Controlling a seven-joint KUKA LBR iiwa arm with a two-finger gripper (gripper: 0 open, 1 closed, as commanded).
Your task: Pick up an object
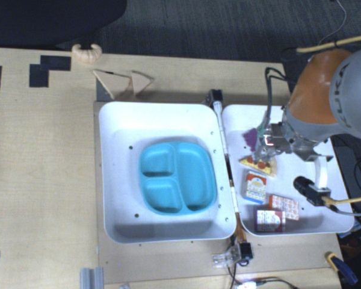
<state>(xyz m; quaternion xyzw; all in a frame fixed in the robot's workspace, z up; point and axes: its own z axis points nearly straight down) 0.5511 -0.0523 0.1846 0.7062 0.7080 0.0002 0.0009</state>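
One gripper [266,152] was poised directly over the small yellow-and-red packet [257,164] in the right white bin [343,221]. Whether it was released or clenched could not be told.

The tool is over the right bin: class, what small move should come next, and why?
Probably a short, straight descent. The tool sits above the yellow-and-red packet in the right bin, with other small boxes close below it in the view. Nothing is visibly held yet, so lowering onto the packet seems the sensible step.
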